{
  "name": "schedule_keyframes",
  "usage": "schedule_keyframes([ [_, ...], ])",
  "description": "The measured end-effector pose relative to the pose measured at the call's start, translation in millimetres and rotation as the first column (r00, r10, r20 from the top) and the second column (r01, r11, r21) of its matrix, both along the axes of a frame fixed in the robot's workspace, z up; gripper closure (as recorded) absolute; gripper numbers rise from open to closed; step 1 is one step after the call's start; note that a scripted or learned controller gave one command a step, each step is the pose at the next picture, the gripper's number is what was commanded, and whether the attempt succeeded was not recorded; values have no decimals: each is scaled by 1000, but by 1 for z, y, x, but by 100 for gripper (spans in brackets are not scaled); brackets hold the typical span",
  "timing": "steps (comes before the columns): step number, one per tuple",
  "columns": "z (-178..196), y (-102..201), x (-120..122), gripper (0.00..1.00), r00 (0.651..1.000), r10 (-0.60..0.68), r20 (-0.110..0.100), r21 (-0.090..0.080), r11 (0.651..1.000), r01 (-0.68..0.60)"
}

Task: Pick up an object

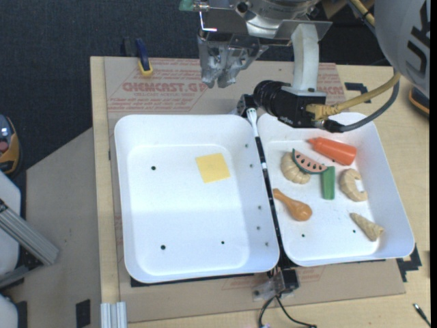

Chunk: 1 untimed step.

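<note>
Reading "CHEMCAST" (red print), board (pixel 164 86) lies beneath gripper (pixel 224 70).

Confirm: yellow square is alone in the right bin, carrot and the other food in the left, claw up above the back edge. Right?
The bins are swapped. In the camera view the yellow square lies alone in the left bin, and the carrot and the other food sit in the right bin. The rest holds: the claw is above the back edge.
</note>
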State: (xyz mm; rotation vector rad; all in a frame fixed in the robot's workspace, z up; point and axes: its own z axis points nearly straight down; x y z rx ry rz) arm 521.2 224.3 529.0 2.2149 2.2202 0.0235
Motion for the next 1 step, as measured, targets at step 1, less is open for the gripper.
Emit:
schedule_keyframes([
  [1, 7, 0, -1, 100, 1000, -1, -10, -6, 1000, 0],
])
